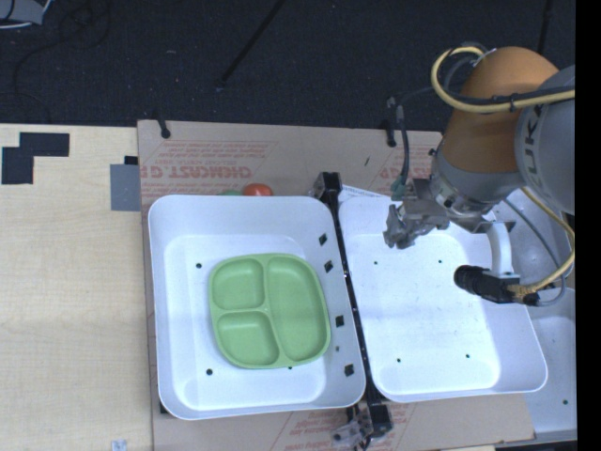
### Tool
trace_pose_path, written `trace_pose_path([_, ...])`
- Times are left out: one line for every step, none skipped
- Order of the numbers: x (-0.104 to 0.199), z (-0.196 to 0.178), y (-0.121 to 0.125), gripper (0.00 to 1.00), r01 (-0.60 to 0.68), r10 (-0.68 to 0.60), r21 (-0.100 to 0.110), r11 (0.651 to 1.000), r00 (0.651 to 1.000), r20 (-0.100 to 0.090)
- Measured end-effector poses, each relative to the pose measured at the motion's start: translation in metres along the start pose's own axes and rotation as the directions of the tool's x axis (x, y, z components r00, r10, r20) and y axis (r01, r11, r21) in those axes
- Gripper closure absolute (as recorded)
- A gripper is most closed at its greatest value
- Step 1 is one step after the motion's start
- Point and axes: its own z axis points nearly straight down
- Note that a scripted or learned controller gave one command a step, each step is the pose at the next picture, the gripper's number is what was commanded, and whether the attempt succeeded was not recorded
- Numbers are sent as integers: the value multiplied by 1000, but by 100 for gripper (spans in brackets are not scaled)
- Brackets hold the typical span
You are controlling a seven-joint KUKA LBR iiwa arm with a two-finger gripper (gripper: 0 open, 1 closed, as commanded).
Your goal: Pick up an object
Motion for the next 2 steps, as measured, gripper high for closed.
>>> trace_pose_path([43,9,13,100,0,0,-1,1000,1000,1])
trace_pose_path([98,23,21,100,0,0,0,1000,1000,1])
